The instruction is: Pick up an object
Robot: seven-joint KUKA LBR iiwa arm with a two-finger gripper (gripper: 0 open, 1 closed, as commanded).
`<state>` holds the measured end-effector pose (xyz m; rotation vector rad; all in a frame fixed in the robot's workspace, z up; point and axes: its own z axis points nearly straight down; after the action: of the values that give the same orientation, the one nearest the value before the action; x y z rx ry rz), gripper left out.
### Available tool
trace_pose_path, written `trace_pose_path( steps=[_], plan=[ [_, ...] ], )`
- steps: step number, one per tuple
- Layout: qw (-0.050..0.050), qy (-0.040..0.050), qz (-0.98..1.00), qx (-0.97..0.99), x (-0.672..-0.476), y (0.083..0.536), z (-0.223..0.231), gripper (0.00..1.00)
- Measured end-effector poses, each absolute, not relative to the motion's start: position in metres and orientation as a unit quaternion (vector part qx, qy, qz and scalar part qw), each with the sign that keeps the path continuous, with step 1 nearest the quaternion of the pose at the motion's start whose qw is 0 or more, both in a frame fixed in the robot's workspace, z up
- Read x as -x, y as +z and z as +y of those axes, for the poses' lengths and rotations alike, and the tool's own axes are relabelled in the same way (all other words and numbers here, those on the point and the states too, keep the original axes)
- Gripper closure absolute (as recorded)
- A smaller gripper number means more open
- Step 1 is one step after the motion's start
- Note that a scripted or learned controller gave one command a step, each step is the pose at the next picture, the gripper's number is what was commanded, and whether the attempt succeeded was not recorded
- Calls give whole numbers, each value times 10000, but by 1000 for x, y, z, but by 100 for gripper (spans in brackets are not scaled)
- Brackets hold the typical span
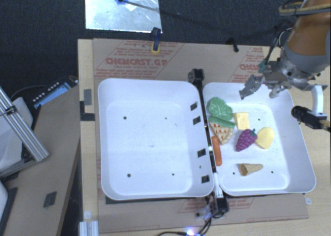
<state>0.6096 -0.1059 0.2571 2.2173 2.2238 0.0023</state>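
Grey metal gripper hangs spread and empty over the right bin's far edge. Toy food clusters by the bin's left wall; the yellow cheese block lies nearest, toward the bin's middle.

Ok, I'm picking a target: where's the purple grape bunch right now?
The purple grape bunch lies in the right bin, near its middle, between the waffle piece on its left and the yellow lemon piece on its right.
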Motion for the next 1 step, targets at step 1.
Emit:
trace_pose_path(
  steps=[1],
  plan=[
    [-9, 12, 7118, -7024, -637, 181, 19, 0]
  ],
)
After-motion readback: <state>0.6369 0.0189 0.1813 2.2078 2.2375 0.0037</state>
